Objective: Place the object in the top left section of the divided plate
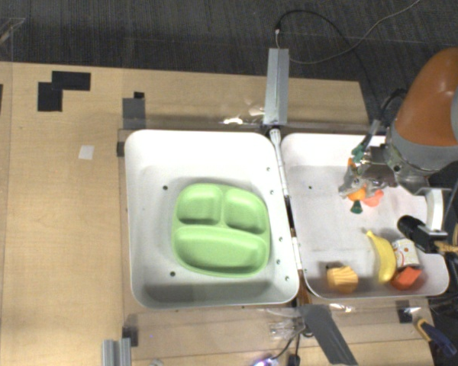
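Yellow, the banana (379, 255) lies nearest in the right bin (320, 227), a block (341, 277) and a red toy (406, 277) either side of it. Left of the banana waits the green plate (220, 229), all its sections bare. Beyond the banana, the gripper (362, 191) pinches a small orange object (364, 196), seemingly lifted for carrying.

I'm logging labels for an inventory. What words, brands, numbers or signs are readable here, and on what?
Orange arm cover: part of a dark letter at the picture's edge, cut off, unreadable.
Small box beside the banana: dark markings, too blurred to read.
Green plate, white bins: no text.
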### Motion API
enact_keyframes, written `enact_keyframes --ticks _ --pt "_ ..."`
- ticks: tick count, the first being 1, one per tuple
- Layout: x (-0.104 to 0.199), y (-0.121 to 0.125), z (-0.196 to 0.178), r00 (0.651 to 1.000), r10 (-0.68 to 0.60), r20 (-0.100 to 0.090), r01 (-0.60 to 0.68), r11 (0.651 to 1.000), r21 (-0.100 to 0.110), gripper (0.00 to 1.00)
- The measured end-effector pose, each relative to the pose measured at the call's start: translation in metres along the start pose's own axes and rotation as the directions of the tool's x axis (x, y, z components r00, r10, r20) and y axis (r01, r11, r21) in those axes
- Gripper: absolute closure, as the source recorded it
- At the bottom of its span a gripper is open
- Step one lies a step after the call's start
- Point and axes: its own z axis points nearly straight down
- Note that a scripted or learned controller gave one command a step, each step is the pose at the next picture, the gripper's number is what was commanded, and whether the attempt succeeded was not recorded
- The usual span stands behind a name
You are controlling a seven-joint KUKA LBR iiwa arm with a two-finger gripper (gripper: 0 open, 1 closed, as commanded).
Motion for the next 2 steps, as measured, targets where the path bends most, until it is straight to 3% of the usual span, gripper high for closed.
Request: enact_keyframes --ticks 1,2 --pt "0.161 0.019 -0.044 0.995 -0.105 -0.002 0.105 0.995 0.0 1.0" --pt "0.218 -0.011 -0.012 0.993 -0.117 -0.002 0.117 0.993 0.003 1.0"
